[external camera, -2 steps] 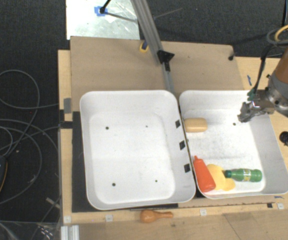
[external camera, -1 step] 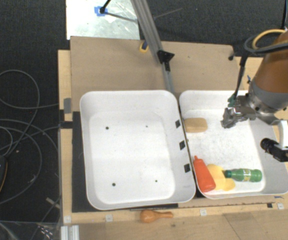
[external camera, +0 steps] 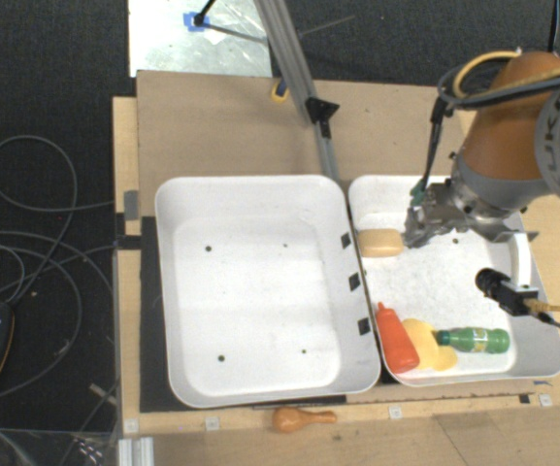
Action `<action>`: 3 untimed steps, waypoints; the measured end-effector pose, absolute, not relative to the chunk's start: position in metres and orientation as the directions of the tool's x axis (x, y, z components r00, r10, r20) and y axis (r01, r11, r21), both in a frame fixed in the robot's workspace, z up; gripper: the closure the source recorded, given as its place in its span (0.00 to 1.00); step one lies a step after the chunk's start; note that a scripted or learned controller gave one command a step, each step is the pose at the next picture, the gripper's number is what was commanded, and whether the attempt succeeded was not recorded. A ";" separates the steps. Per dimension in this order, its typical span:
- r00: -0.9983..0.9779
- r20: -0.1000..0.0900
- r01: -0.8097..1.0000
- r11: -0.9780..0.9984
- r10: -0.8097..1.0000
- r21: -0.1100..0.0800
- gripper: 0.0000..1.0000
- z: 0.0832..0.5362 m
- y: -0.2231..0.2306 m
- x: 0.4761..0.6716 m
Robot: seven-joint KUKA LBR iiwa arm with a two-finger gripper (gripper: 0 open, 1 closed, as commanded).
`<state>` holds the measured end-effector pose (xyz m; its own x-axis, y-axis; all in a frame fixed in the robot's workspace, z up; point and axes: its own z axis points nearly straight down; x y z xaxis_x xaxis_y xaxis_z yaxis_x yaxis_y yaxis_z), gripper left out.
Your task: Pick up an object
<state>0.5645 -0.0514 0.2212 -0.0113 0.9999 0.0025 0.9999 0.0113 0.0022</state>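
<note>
Inspection of the bench (external camera: 231, 124): 2 shallow white bins sit side by side. The left bin (external camera: 250, 289) carries nothing of note. The right bin (external camera: 454, 280) holds 4 items. A tan, rounded block (external camera: 380, 243) lies against the bin's left wall, toward the far end. An orange-red bottle (external camera: 396, 340), a yellow piece (external camera: 429, 345) and a green bottle (external camera: 474, 339) cluster along the near edge, the orange-red and yellow items touching, the green bottle lying on its side against the yellow one.

The gripper (external camera: 421, 229) hangs low over the far part of the right bin, just beside the tan block on its right. The jaws are lost against the dark wrist hardware; whether they are open or closed cannot be told, and nothing is seen held between them.

Assessment: the tan block is the likeliest target, being nearest the gripper and apart from the other items. It looks light, with soft, rounded edges and a matt surface, so probably a foam or plastic piece that will give slightly and not slip much. Its closeness to the bin wall is the difficulty: 1 finger would have little room on the left side. A grasp across its short width, front to back, seems safer than one across its length.

The bottles look smooth and rounded, prone to rolling. A separate orange, pear-shaped item (external camera: 303, 417) lies on the bench in front of the bins.
</note>
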 end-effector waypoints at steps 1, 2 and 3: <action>-0.011 0.003 1.000 0.011 1.000 -0.001 1.00 0.213 0.000 0.551; -0.010 0.002 1.000 0.010 1.000 -0.001 1.00 0.208 0.049 0.539; -0.010 0.002 1.000 0.010 1.000 0.000 1.00 0.210 0.092 0.533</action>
